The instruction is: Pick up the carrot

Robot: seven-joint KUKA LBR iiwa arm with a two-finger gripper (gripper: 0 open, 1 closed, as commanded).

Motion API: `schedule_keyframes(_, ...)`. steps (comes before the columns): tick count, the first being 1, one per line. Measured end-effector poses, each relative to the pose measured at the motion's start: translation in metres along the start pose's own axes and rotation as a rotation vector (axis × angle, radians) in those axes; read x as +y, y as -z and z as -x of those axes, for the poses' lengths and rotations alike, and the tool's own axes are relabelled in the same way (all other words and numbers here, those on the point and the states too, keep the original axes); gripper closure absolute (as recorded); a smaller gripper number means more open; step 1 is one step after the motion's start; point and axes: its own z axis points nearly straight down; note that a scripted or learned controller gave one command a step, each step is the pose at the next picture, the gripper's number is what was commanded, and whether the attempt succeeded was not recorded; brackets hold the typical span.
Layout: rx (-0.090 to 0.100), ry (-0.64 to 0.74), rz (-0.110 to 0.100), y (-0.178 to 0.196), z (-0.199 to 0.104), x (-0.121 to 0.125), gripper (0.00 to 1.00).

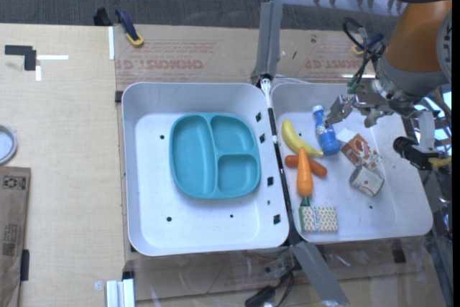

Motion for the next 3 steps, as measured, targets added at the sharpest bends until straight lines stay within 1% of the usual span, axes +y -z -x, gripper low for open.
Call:
schedule_keyframes(1, 0.000, 0.186, 0.002, -0.109, -0.021, -0.054, 0.00)
schedule_keyframes(2, -0.001, -0.062, 0.003, -0.108, -0.016, 0.000, 0.00)
schedule_keyframes(3, 0.000, 0.025, 0.002, -0.108, -0.023, -0.050, 0.00)
